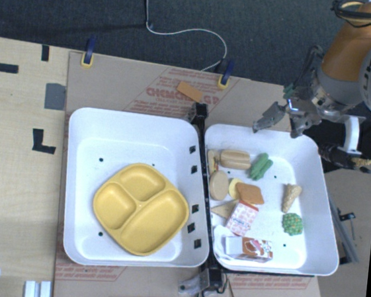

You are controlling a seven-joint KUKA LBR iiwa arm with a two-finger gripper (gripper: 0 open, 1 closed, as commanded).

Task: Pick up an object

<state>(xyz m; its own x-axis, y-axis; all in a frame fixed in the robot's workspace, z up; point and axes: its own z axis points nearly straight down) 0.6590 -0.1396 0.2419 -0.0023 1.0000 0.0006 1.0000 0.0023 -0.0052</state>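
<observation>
My gripper (283, 122) hangs open above the back edge of the right bin (320, 193), with nothing between its fingers. Below it, the right bin holds several toy foods: a hot dog bun (235, 159), a green pickle (261, 166), a tan round piece (219, 185), an orange slab (249, 194), a red and white packet (242, 218), a broccoli floret (291, 223), a tan cone-like piece (290, 197) and a flat box (249, 249) near the front edge.
The left bin (80, 166) holds a yellow divided plate (141, 207). An orange block (189, 92) lies on the cardboard behind the bins. A white cable (185, 31) loops across the dark floor at the back.
</observation>
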